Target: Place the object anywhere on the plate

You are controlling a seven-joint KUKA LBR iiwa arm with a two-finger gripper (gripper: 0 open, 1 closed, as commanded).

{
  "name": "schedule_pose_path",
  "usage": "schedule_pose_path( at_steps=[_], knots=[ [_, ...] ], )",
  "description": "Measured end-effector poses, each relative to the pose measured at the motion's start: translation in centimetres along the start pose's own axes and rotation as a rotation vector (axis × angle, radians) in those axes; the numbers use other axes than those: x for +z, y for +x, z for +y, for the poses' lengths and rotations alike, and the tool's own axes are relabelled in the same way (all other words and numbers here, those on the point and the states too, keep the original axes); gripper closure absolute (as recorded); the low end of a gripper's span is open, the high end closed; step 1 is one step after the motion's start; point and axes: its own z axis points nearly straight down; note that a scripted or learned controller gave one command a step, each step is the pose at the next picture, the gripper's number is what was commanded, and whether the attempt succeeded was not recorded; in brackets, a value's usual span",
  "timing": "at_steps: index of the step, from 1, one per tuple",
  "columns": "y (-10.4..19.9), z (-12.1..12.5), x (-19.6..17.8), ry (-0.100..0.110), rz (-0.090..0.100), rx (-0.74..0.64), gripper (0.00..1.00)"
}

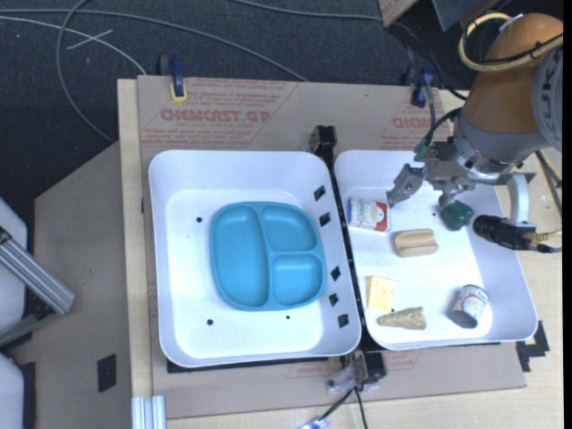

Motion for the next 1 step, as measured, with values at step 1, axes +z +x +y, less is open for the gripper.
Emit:
schedule_pose_path(
  at_steps=[1],
  knots=[
    [0.01,0.28,-0.74,-0.014,-0.001,-0.003,0.0]
  ],
)
